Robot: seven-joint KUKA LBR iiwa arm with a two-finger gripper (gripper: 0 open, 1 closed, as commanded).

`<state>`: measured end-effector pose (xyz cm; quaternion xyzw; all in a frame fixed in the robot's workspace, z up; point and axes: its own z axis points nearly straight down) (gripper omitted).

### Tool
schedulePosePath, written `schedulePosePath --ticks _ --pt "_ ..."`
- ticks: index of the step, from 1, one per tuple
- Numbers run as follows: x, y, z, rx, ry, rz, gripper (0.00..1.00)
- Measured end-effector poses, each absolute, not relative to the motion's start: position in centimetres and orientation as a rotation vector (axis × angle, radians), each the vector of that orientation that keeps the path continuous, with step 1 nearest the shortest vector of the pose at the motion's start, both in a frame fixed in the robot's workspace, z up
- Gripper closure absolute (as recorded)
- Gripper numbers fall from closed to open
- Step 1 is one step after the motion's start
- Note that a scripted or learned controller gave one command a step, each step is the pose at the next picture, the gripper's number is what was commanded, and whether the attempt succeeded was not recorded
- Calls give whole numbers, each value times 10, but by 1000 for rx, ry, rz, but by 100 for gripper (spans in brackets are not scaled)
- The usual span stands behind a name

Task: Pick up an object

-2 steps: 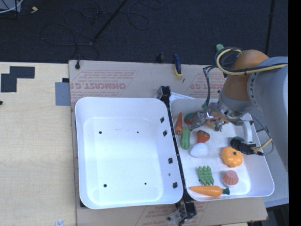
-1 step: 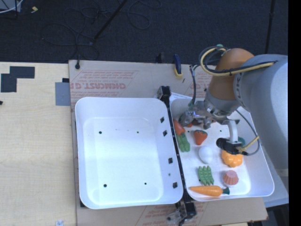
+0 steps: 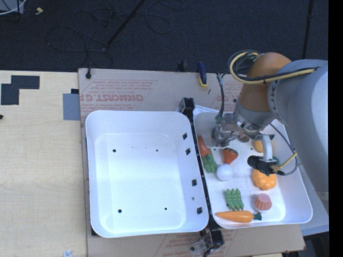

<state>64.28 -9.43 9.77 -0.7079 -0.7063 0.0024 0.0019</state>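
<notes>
bins: glossy white plastic | bench: pale matt wood, apparently

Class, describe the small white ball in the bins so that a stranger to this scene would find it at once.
Start at the right bin, the one under the grey arm. Near its left wall, about halfway down, the white ball sits below a small red piece and above a ridged green piece. It is the one plain white round item among coloured toy foods.

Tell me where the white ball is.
The white ball lies in the right bin, near its left wall, just below the strawberry and above the green pods.
</notes>
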Motion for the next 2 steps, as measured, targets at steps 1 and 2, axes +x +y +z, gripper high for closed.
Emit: schedulePosePath --ticks 1,2 --pt "643 -93 87 -2219 -2219 5 100" --pt "643 -94 97 -2220 -2216 7 100"
